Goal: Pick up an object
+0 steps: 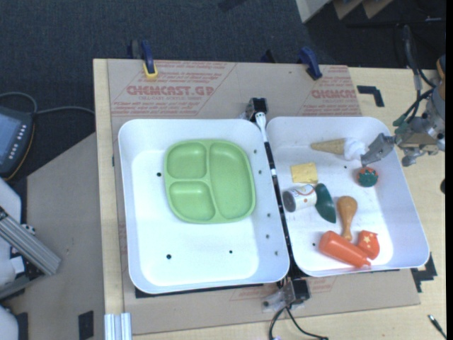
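Tabletop [212,83] carried two white bins; the right bin [414,218] held the small toys untouched. We saw the grey end effector [377,149] above the red-green ball [367,177], grip unreadable, nothing lifted.

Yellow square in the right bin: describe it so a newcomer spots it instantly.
Look at the right bin, the one crowded with toy food, not the left bin with the green divided plate. Near its left wall, below the ice cream cone and above the small white cylinder, lies the yellow square: the only flat, pale-yellow item there.
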Robot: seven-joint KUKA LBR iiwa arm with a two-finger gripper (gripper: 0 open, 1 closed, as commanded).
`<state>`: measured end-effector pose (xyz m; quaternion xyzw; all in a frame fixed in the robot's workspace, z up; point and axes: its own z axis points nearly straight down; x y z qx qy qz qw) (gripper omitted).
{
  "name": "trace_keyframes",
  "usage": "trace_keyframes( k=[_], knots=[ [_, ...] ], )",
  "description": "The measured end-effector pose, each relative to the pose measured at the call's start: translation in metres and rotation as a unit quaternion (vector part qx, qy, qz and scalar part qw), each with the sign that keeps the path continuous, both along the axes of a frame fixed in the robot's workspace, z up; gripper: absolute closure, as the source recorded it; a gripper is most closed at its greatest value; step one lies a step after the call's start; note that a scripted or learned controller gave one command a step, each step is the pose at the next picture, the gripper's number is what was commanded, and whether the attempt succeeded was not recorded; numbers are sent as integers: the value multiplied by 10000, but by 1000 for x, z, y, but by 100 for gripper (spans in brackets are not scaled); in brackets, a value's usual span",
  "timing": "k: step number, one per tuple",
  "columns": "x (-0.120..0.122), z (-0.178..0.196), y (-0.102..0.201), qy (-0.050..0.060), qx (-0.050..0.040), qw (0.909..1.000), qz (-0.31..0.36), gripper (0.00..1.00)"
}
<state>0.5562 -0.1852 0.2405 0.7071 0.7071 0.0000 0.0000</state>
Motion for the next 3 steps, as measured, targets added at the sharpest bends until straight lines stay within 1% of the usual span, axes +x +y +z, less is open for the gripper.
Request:
trace_keyframes(
  k=[1,2,3],
  knots=[
    [4,-44,-2,26,9,10000,-1,0],
    [11,-104,0,36,13,10000,2,0],
    [10,-157,1,35,14,10000,-1,0]
  ],
)
